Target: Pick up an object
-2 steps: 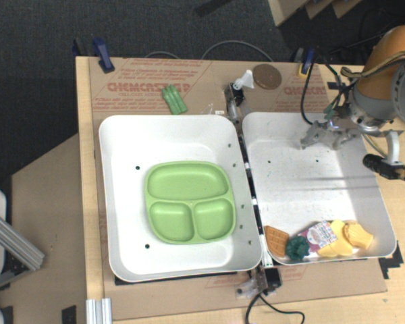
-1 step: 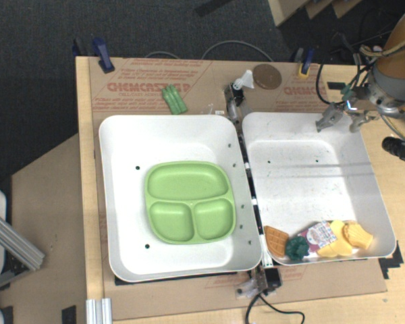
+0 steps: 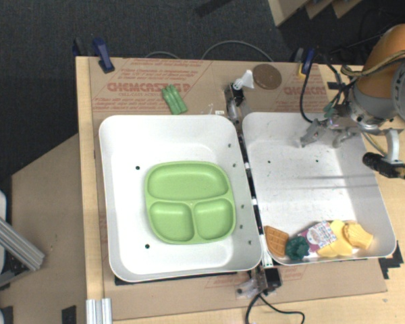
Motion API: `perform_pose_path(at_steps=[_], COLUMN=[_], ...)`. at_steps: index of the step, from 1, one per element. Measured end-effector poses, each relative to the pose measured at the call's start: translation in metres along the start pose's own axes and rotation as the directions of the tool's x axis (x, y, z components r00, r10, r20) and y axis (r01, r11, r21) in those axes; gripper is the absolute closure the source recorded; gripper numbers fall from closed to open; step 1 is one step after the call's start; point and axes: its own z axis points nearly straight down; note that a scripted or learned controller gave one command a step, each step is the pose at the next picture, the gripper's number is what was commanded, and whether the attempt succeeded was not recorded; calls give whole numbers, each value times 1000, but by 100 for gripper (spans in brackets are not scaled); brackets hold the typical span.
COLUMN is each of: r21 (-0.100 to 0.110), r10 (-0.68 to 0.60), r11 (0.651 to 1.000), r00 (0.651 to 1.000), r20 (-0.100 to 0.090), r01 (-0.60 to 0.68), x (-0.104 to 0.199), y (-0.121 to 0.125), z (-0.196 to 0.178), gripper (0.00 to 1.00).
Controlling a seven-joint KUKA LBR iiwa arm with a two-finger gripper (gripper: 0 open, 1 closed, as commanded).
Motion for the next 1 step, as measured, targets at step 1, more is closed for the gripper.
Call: perform_pose_path(at_steps=[1], r21=[0], r10=[-1], r11=[1000], r00=[1000], r20=[1], r01=[1], x=[1], y=[0], z=[0], gripper=[0])
